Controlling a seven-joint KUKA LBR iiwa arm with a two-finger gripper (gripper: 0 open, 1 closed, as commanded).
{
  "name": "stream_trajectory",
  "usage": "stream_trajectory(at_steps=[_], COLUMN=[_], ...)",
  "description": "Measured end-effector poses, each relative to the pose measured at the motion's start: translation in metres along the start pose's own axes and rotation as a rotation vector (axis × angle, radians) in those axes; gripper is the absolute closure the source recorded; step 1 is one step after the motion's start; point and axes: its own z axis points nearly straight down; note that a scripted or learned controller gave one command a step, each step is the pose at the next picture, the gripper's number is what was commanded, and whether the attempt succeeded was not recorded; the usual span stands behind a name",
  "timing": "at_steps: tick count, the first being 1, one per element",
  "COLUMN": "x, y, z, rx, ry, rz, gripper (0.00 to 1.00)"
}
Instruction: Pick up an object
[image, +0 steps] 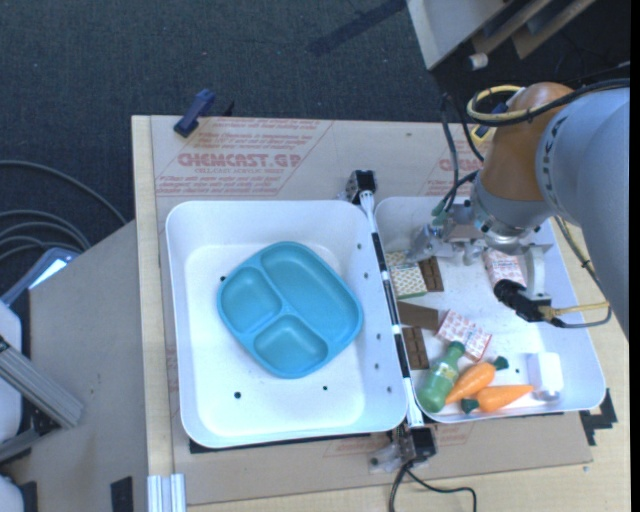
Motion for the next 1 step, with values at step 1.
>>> stream_trajectory(at_steps=[1], x=[0.0002], y=[0.0005], z=[-0.0102], rx=[-0.002], ry=[0.000], rz=[0.000], gripper=[1.00])
